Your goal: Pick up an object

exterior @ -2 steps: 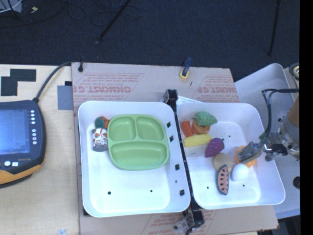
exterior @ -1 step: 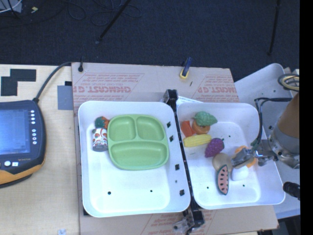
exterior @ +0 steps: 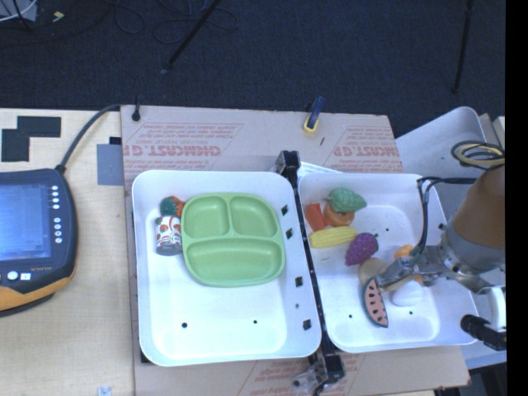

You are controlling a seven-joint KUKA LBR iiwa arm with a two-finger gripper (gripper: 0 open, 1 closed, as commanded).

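Left bin (exterior: 157, 320): a green divided plate (exterior: 232, 239) toward its far edge, a small can (exterior: 168, 234) touching the plate's left side. Right bin (exterior: 429, 332): toy vegetables and corn (exterior: 331, 237) near the far left corner, purple grapes (exterior: 361, 247) beside them, a watermelon slice (exterior: 375, 302) toward the near edge. The hand (exterior: 402, 272) sits low just right of the slice; whether it is parted or holding anything cannot be told.

The arm (exterior: 483, 221) shows a broad orange band above grey wrist metal, with a black cable looping alongside it.
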